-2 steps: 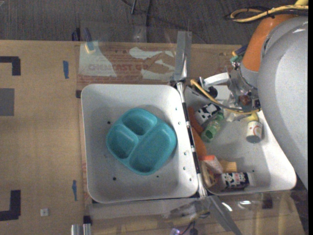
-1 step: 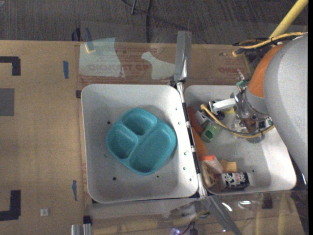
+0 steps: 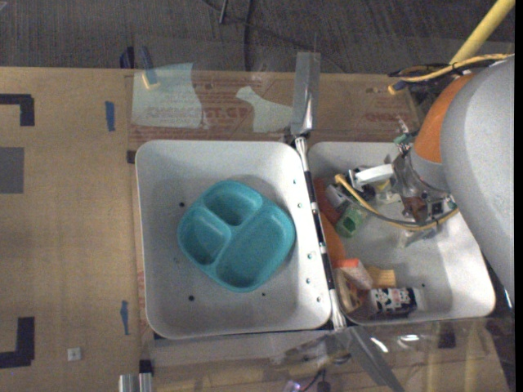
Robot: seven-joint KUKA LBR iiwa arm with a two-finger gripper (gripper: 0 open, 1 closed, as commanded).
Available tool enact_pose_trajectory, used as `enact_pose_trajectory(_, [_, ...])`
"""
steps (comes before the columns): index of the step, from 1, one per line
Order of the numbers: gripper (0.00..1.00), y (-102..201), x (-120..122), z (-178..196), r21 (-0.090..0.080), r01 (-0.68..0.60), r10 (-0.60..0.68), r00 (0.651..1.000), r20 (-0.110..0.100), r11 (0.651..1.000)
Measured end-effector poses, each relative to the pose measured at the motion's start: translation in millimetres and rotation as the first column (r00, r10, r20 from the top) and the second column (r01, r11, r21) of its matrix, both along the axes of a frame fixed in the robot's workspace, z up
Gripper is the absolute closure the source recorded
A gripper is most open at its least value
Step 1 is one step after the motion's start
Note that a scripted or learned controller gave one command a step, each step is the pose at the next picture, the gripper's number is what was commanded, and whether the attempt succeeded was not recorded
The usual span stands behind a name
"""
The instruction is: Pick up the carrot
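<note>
- Pincer point(image 3: 350, 211) sits low in right bin point(image 3: 458, 288), upper-left part, w/ green tip by bin's left wall; can't tell its state.
- Carrot point(image 3: 327, 223) lies just left of pincer, along that wall, running down-frame.
- Carrot: long, thin, orange-red, partly hidden.

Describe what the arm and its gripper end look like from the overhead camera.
The arm is a bulky, rounded grey body with an orange band above the wrist. Yellow cables loop around the metallic gripper, which carries white and green parts.
</note>
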State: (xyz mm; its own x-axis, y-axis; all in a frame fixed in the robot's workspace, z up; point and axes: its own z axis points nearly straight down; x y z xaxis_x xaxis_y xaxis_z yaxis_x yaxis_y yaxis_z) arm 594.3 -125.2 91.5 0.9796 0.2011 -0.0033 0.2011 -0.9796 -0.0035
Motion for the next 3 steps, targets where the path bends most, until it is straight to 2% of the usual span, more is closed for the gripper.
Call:
enact_pose_trajectory(1, [1.0, 0.9, 0.1, 9.6, 0.001, -0.003, 0.003, 1.0, -0.002, 1.0])
enact_pose_trajectory(2, [1.0, 25.4, 42.9, -1.6, -0.005, 0.0, 0.0, 1.0, 0.008, 1.0])
enact_pose_trajectory(3, [1.0, 16.9, 67.9, -2.1, -0.002, -0.002, 0.002, 1.0, 0.01, 1.0])
